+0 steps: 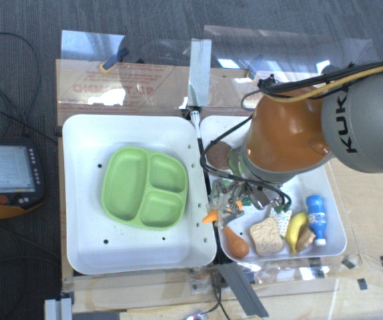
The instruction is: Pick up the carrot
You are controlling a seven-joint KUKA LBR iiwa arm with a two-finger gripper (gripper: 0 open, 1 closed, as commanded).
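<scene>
Your carrot shows as a small orange tip at the left wall of the right bin, right against the divider between the two bins, roughly two-thirds of the way down that wall. Most of it is hidden under the gripper, which sits directly over it, so you have almost no free room on that side. You cannot tell how the gripper is set or whether it has the carrot; the tangle of metal and cable there hides it.

Just below, toward the right bin's front edge, lies a brown pear-shaped item, close to the carrot tip. Beside it along the front edge sit a slice of bread, a banana and a blue bottle, packed near the front right corner. The arm's orange band covers the bin's back half.

The left bin holds a green divided plate near its centre, with bare floor around it to every wall.
</scene>
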